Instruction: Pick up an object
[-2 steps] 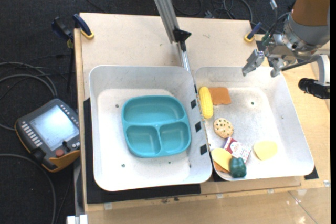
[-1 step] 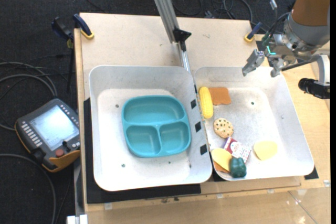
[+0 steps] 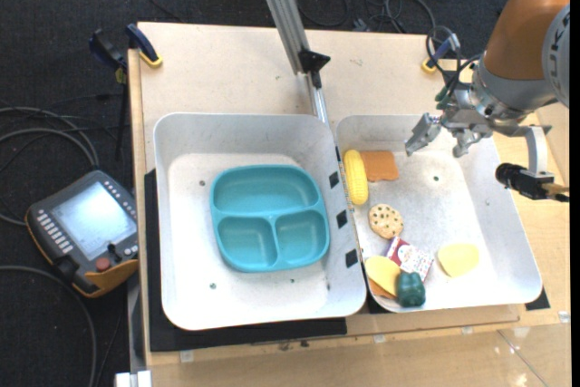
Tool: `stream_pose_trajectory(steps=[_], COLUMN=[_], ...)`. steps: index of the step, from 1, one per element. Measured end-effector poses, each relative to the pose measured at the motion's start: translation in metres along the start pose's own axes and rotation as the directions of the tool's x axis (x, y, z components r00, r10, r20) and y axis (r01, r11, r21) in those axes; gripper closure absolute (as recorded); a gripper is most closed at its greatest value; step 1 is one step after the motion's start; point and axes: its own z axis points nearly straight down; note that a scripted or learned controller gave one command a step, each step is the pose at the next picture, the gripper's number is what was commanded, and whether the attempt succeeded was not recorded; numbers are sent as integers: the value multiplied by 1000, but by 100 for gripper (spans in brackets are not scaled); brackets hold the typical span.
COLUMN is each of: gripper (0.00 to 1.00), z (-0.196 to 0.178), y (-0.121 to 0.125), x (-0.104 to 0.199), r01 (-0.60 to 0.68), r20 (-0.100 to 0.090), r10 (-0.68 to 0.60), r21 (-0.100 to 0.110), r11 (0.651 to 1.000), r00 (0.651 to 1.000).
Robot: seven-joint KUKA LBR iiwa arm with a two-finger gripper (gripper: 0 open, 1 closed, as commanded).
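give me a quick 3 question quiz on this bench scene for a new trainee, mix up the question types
1. True or false: the teal divided tray lies in the right bin.
2. Which item lies right beside the corn cob?
A. the cookie
B. the orange square piece
C. the pale yellow chip
3. Fill in: the gripper hangs over the ____ bin, with its fingers spread and nothing between them.

Key:
1. False; it lies in the left bin.
2. B
3. right
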Motion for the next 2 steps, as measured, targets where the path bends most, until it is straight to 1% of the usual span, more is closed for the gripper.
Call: stream_pose_trajectory(steps=[1, 2], gripper=[0, 0], z=[62, 114], y=[-4, -4], x=[-6, -5], r01=[-1, 0], r20=[0, 0], r10=[1, 0], r21=[0, -3], r11=[1000, 1000], r00=[1000, 1000])
